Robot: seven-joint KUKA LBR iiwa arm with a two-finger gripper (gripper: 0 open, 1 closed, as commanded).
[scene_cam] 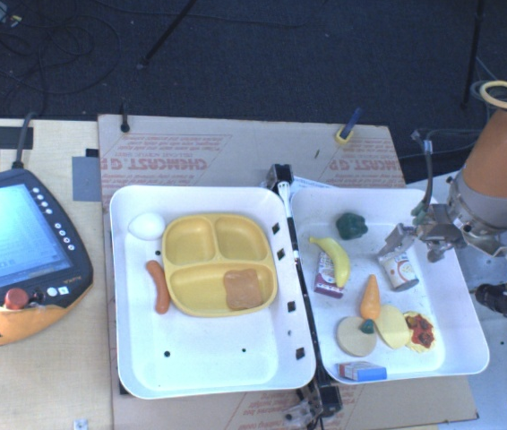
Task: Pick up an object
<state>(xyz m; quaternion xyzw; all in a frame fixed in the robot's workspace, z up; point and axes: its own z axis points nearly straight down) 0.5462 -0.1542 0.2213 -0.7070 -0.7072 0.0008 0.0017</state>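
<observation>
Small white carton (400, 271) with red print lies tilted in the right bin (468, 356), near its right wall. The gripper (412, 236) hangs just above and beside the carton's upper end, the arm (494, 164) reaching in from the right. Whether the fingers are spread or closed cannot be told: the metal parts blur together, and nothing is visibly clamped between them. The carton appears the likely target, since it lies closest to the gripper and apart from its neighbours. A carrot (371, 297) and a banana (335, 257) lie to its left, clear of the approach. The left bin (137, 348) carries a yellow divided plate (216, 263), well apart from the gripper.
</observation>
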